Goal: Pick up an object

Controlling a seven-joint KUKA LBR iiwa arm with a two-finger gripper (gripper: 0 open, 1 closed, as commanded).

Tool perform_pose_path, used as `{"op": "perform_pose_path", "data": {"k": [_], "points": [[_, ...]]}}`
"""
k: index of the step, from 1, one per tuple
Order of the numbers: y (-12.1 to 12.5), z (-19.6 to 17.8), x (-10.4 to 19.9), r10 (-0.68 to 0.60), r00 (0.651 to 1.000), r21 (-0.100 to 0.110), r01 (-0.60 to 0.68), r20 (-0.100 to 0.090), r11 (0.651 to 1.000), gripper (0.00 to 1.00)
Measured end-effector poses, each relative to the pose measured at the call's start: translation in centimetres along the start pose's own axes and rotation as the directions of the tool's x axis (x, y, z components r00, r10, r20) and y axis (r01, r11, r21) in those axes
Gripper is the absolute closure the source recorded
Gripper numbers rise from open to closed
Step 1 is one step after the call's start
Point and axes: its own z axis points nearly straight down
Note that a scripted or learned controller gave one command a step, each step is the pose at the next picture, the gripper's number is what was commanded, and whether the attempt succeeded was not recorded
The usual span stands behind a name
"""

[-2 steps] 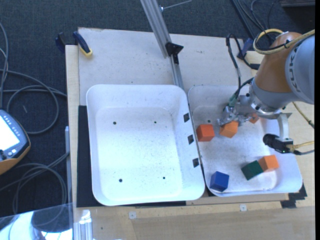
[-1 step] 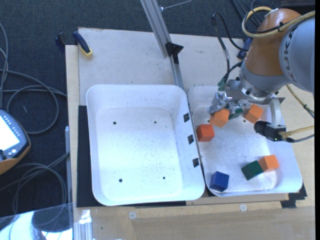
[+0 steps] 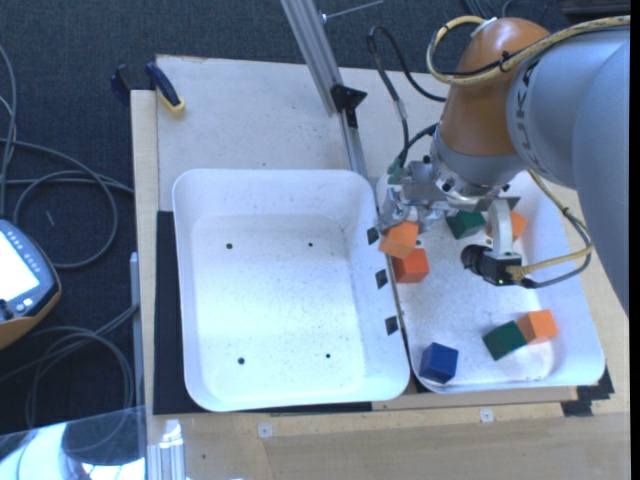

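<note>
Bench point(image 3: 250, 118) viewed from above at a slant, bearing two shallow white bins side by side. The left bin point(image 3: 200, 208) lies at the centre of the view; the right bin point(image 3: 575, 353) lies partly beneath the arm point(image 3: 560, 78), which is grey with an orange band above the wrist and reaches in from the right. The gripper point(image 3: 402, 230) hangs over the near-left part of the right bin, close to the wall shared with the left bin. An orange block point(image 3: 400, 238) sits directly at the fingertips, tilted, and appears to lie between the fingers, which look closed narrowly about it; the contact itself is partly hidden by the wrist hardware. Just below it, touching or nearly touching, is a red-orange block point(image 3: 412, 266) on the bin floor. A dark green block point(image 3: 464, 224) lies under the wrist, largely covered by it. Toward the front of the right bin, a green block point(image 3: 503, 339) and a second orange block point(image 3: 541, 324) rest side by side, in contact. A blue block point(image 3: 438, 361) lies near the front-left corner of that bin, well apart from the gripper. A metal pole point(image 3: 315, 43) rises at a slant from the bench behind the bins. A blue-and-yellow tool point(image 3: 165, 86) lies at the far-left corner of the bench. Cables point(image 3: 60, 178) run across the dark floor at the left.
</note>
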Motion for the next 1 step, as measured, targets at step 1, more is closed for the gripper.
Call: {"op": "perform_pose_path", "data": {"k": [1], "points": [[0.34,-0.81,5.69,0.000,1.000,-0.002,0.000,0.000,1.000,1.00]]}}
